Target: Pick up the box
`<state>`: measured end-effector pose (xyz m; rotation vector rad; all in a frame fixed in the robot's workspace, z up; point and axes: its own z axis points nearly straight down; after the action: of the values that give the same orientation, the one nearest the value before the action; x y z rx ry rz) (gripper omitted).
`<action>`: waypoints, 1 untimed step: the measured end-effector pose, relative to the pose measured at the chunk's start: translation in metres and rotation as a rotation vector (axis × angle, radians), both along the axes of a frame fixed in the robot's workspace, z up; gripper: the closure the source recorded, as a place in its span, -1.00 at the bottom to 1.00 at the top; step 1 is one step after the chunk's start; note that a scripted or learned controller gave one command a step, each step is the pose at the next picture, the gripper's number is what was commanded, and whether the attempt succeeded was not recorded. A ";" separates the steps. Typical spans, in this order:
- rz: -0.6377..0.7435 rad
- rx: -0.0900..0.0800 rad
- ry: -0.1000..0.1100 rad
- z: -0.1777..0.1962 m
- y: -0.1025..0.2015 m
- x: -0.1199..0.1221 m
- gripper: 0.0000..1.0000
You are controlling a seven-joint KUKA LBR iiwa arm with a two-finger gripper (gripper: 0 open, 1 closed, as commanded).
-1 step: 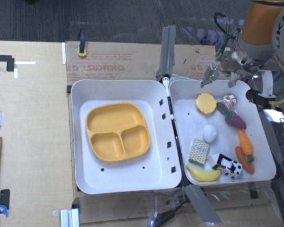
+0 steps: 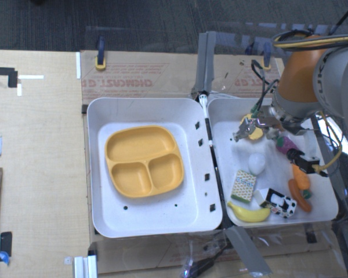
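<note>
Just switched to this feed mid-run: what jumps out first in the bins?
The big yellow divided tray dominates the left bin. In the right bin, the gripper hangs over the far end near a small yellow object, while the patterned box lies nearer the front beside a banana, a white ball and a carrot.

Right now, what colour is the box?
Pale with a green dotted pattern; the box shows in the camera view.

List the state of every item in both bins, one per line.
yellow tray: flat in left bin, compartments bare.
box: lying in right bin, not gripped.
banana: lying at front wall.
carrot: lying by right wall.
white ball: resting loose.
gripper: low over right bin's back.
</note>
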<state>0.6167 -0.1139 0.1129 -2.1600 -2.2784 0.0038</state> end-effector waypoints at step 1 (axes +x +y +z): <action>0.099 0.000 -0.002 0.079 0.022 -0.056 -1.00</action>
<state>0.5603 -0.0915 0.1914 -2.0449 -2.3836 0.0019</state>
